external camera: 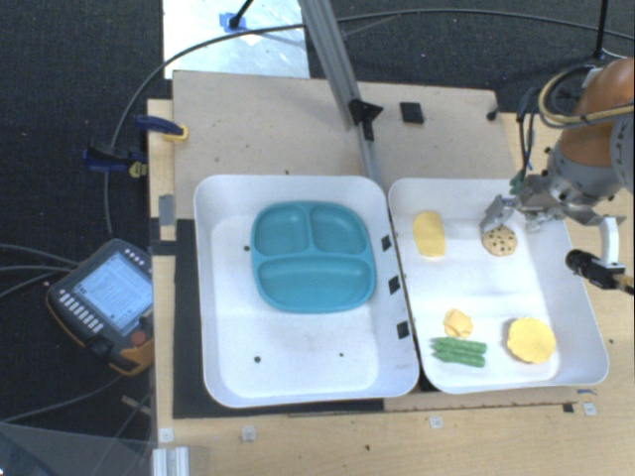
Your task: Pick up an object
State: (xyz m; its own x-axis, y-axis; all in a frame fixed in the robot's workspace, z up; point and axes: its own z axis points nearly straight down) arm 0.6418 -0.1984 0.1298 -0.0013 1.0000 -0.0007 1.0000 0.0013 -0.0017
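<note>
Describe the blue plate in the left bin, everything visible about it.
The blue plate is teal, looks like smooth plastic, and is a rounded rectangle split into three compartments: two small ones at the far side, one wide one nearer the camera. It lies flat, right side up, in the far half of the left bin, with nothing in it.

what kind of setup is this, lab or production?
Most likely a robotics lab bench: a teach pendant lies beside the board, loose cables run over the floor, and toy food such as a cookie sits in a white bin.

This is a robotics lab. A teach pendant (104, 300) lies on the dark floor among loose cables (129, 117), and clamps (159, 127) grip a bare board table (278, 132) carrying two white bins (298, 380).
</note>
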